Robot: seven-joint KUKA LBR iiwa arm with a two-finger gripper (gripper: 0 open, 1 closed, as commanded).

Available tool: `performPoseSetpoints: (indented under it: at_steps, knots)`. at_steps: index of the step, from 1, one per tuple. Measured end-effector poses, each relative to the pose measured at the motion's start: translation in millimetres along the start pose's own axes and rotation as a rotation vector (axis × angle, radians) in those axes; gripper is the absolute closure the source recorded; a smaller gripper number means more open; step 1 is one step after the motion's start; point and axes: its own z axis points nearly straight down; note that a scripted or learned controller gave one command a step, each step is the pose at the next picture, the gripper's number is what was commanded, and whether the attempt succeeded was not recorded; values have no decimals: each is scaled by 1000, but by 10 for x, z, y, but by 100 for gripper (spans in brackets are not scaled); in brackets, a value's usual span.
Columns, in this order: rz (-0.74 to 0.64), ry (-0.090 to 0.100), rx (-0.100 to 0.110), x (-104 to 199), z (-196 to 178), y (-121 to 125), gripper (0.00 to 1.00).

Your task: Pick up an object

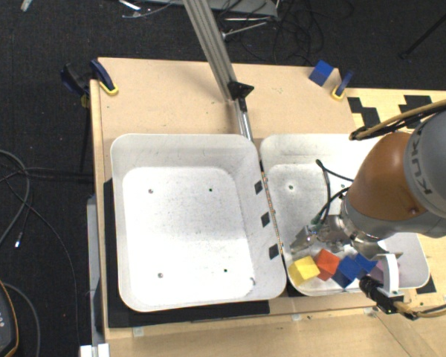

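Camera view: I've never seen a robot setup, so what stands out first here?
The big grey arm with its orange band reaches in from the right over the right bin. Below it, bright yellow, orange and blue blocks crowd that bin's near end. The left bin shows a speckled white floor.

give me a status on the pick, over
End effector low in right bin, just above the blocks. Yellow block, orange block, blue block clustered at near edge. Nothing seen gripped.
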Motion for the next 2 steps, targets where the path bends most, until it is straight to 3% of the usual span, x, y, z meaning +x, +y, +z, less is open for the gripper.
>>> performPoseSetpoints:
  at_steps: [1,2]
  knots:
    - [-4,-2,-3,-259,-10,524,0]
    - [-1,0,0,-250,-5,502,0]
